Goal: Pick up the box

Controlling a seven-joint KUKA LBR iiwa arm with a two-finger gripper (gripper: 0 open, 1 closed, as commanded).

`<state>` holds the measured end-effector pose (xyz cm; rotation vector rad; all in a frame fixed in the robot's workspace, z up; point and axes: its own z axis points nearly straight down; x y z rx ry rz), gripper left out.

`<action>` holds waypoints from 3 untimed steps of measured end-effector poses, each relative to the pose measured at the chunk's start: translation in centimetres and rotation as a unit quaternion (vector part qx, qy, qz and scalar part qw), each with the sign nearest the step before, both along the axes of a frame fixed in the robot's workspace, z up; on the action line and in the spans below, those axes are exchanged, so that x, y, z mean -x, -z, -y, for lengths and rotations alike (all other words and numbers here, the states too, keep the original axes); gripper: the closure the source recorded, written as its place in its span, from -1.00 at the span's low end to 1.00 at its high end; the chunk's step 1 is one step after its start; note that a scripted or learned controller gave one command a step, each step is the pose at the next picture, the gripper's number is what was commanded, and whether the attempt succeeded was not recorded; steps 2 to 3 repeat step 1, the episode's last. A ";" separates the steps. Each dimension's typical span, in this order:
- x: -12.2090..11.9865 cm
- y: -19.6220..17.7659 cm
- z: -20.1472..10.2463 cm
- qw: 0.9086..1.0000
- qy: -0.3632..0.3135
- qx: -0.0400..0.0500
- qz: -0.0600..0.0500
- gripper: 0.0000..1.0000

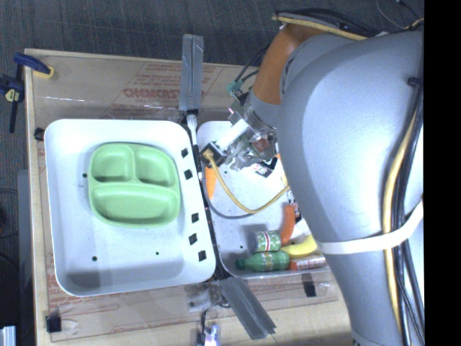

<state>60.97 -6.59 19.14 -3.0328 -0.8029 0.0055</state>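
Hanging over the far end of the right bin (216, 218), the pincer (241, 148) sits low among its own cables and brackets. From this angle it is not possible to tell whether it is spread or pressed together. Nothing can be seen caught in it, so the pick appears not yet made, and on this showing the whole task is left to do.

No item in the bin reads plainly as the box. The likeliest candidate is a slim red item (311, 264) lying flat at the opposite end of the bin from the pincer, well apart from it and half tucked under the grey arm (353, 157). It is too small and too covered to be sure. The box may equally lie hidden beneath the arm.

Between the pincer and that item lie a loop of yellow cable (238, 206), a carrot (288, 222), a small can (267, 240), a banana (304, 247) and a green bottle (263, 262). The bottle lies just beside the red item.

Across the dividing wall from the pincer, the left bin (65, 215) holds a green divided plate (133, 186), which has no part in the job.

If the red item is the target, the pincer would need to travel the bin's length and come down clear of the bottle and banana.
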 end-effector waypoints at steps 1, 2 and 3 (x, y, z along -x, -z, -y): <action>5.1 -5.6 4.8 1.000 0.015 0.000 0.001 1.00; 5.1 -5.6 4.8 1.000 0.015 0.000 0.001 1.00; 5.1 -5.6 4.8 1.000 0.015 0.000 0.001 1.00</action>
